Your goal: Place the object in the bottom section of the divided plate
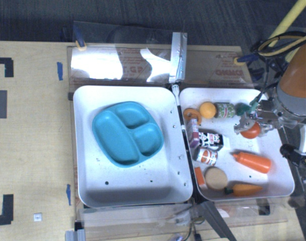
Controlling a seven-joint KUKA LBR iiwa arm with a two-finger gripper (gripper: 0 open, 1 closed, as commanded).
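I see the claw (249,126) low in the right bin (283,187), over a red object (251,131); grip state unclear. Plate (127,133) waits left. Risk: crowded neighbours spoil the pick.

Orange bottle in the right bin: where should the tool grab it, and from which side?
Grip the orange bottle across the middle of its body, coming straight down from above. It lies on its side, long axis roughly left-right with the narrow cap end toward the left, and bare bin floor lies on both long sides, so fingers closing across the width should fit.
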